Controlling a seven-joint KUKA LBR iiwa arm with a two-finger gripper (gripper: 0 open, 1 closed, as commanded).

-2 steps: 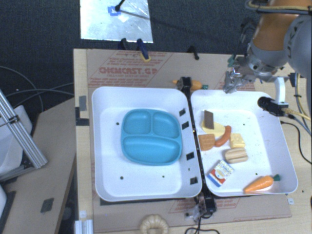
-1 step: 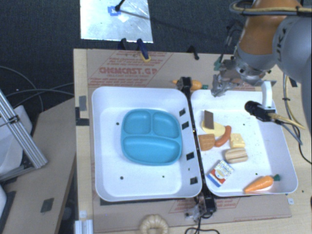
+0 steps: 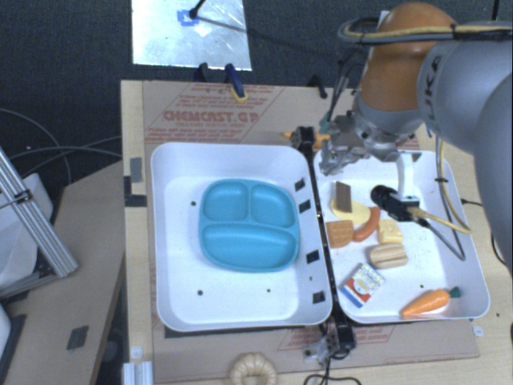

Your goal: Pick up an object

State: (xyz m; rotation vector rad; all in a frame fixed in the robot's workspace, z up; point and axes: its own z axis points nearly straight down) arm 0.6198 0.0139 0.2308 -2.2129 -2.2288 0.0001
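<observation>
Two shallow white bins sit side by side on a cardboard-covered bench, seen from above at a slant. The left bin (image 3: 180, 215) holds a blue divided plate (image 3: 247, 224) with bare white floor all round it. The right bin (image 3: 453, 251) holds a cluster of toy foods. The grey arm with its orange band reaches in from the right. The gripper (image 3: 333, 160) hangs over the far left corner of the right bin, close to the wall the two bins share. Whether it is open or closed cannot be told from this angle.

Nearest to it is a brown block (image 3: 343, 195), a small flat rectangle. Its long axis runs from the far side of the bin toward the near side, leaning slightly, and its far end points toward the gripper. The block lies just on the camera's side of the gripper, apart from it, and rests on a pale yellow slice (image 3: 361, 213). Just beside that slice are a tan waffle square (image 3: 340, 233) and a red sausage (image 3: 366, 224). A yellow cheese cube (image 3: 390, 231) and a bread roll (image 3: 388, 256) lie nearer the camera. A small printed carton (image 3: 362, 285) sits toward the near left corner. An orange carrot (image 3: 426, 301) lies along the near wall, green tip to the right. The block has the shared wall close on its left, and bare floor shows toward the bin's right wall.
</observation>
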